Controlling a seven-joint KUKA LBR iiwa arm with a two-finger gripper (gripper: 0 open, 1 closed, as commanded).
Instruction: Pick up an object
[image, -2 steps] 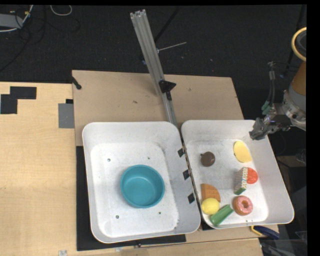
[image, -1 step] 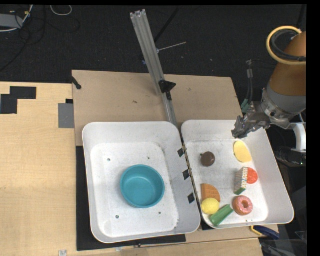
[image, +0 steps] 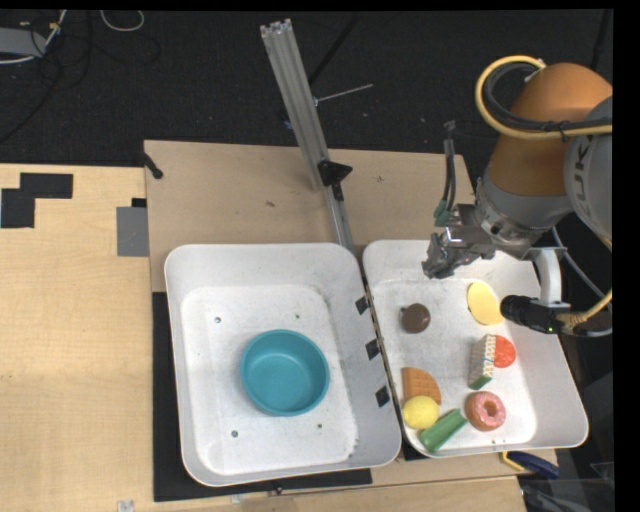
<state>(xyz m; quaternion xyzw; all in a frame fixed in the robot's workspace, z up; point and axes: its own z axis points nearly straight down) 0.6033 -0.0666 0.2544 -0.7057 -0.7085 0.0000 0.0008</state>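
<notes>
Over the right bin's (image: 560, 425) far edge hangs the pincer (image: 440, 262); whether it is wide or narrow I cannot tell. Nothing looks picked yet: the brown ball (image: 415, 318), banana (image: 484, 302), donut (image: 486, 410) and lemon (image: 420, 411) lie in the bin.

I have one fixed camera above the bench (image: 70, 300), looking down at a slant from the near side. It sits far enough back to take in both bins (image: 200, 270) whole, with the arm (image: 545, 140) entering from its right.
</notes>
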